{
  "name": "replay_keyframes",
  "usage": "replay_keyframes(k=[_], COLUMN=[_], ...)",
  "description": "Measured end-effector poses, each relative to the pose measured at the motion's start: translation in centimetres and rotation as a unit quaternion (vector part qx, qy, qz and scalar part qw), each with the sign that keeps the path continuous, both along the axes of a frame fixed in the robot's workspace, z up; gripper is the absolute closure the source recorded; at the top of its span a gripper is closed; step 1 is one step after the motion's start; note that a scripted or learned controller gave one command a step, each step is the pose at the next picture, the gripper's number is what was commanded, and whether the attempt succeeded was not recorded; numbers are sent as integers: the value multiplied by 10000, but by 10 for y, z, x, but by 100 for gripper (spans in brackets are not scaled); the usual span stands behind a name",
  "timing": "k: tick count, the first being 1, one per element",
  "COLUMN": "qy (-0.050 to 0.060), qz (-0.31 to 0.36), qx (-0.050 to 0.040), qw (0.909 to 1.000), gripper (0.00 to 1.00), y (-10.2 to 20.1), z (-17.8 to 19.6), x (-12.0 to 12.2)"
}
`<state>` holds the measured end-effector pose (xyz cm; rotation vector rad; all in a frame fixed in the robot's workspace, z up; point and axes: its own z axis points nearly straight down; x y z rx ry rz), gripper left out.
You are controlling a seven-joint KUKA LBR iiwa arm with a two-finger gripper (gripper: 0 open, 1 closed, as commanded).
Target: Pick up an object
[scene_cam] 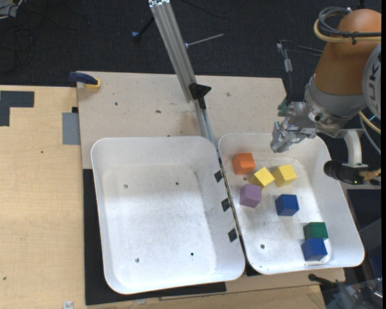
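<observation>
Table (141, 108) is carrying two shallow white bins side by side. The left bin (116, 166) is showing only dark specks on its floor. The right bin (344, 201) is holding all the blocks.

The arm (347, 50) is reaching in from the right, its orange band sitting above a grey wrist. The gripper (282, 143) is hanging over the far edge of the right bin, pointing down. Whether the fingers are spread or pressed together, I cannot tell; they are showing as one grey, blurred mass. Nothing is showing between them.

Blocks, far to near:
- orange block (244, 163) is lying near the bin's left wall, just left of and below the gripper, apart from it.
- two yellow blocks, the left yellow block (264, 177) and the right yellow block (285, 174), are sitting close together, seemingly touching.
- purple block (250, 196) is resting just below the left yellow one.
- blue block (287, 205) is sitting right of the purple, below the right yellow.
- green block (316, 230) and a second blue block (314, 248) are crowding the near right corner, the green just behind the blue.

A slanted aluminium bar (177, 47) is rising from the divide between the bins.
</observation>
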<state>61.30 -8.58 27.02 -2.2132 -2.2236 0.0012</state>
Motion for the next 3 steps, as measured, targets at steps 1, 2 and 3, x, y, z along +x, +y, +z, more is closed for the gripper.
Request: replay_keyframes(k=[1,2,3], qy=[2,7,17], qz=[-4,-2,-1], qx=[0,-1,-4], qw=[10000,10000,10000], gripper=[100,100,100], y=[51,110,164], z=[0,-7,-16], x=[1,4,3])
